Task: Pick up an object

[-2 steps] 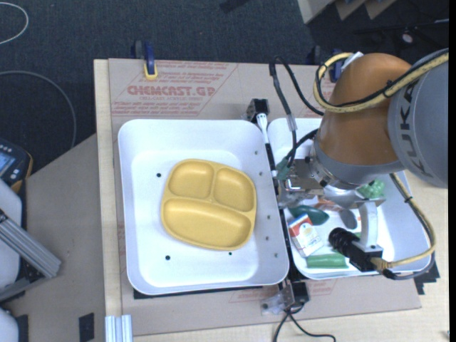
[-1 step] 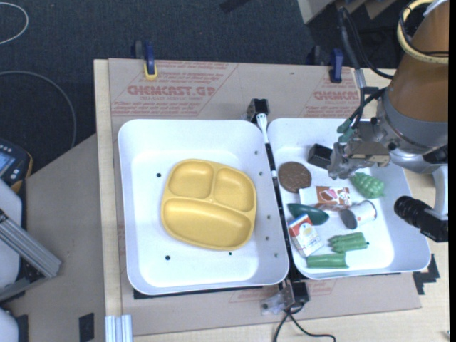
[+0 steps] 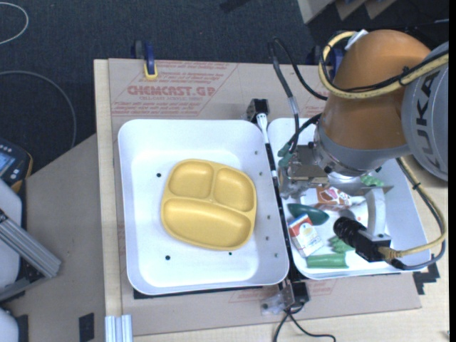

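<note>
**A:** So, where is the grey 2-finger gripper [image 3: 306,169] sitting right now?

**B:** It is hanging under the orange wrist, over the 9 o'clock edge of the shallow white right bin [image 3: 413,212]. The wrist is hiding its tip, so I cannot tell whether it is open or closed, and nothing is showing in its grip.

**A:** And what is lying closest for a pick?

**B:** A dark teal oval plastic piece [image 3: 308,213] is lying just beside it, toward 6 o'clock. Its long axis is running roughly from 9 to 3 o'clock. A small red-and-white cardboard carton [image 3: 308,235] is lying further toward 6 o'clock, with a green plastic cylinder [image 3: 328,261] beyond that.

**A:** What about the yellow 3-compartment plastic plate [image 3: 209,204]?

**B:** That is resting alone in the shallow white left bin [image 3: 135,191], well apart toward 9 o'clock. I am judging the teal piece the easier target: a short drop, closing across its narrow width.
</note>
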